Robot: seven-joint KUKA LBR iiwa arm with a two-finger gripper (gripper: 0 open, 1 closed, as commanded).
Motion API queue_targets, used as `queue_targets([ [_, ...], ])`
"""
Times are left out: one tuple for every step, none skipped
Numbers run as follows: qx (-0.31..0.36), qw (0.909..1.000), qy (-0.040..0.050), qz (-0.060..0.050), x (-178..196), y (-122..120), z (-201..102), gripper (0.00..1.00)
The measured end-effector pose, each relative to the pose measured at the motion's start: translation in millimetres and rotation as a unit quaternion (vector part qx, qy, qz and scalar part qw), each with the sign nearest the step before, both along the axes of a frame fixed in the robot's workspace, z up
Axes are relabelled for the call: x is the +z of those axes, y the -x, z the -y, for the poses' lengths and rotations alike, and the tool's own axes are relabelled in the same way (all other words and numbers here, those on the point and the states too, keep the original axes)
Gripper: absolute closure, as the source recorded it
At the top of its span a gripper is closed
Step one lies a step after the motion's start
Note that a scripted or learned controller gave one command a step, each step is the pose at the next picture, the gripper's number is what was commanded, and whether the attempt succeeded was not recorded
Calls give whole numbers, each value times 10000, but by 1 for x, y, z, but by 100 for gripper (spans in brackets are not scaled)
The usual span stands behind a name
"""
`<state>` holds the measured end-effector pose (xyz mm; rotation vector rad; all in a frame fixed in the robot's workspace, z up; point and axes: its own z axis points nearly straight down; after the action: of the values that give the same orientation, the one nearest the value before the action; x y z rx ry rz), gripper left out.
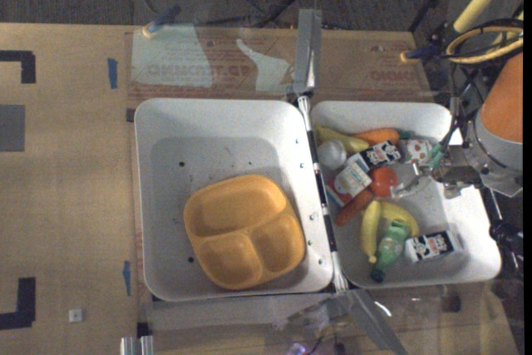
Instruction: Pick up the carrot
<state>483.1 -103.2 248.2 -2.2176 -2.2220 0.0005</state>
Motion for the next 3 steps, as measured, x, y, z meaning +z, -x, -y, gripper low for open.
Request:
queue_targets([
  [486,9988,1,1,-64,-11,-46,0],
  [860,9963,7,24,-64,-56,-104,0],
  [1427,9897,54,34,-113,-67,-162,0],
])
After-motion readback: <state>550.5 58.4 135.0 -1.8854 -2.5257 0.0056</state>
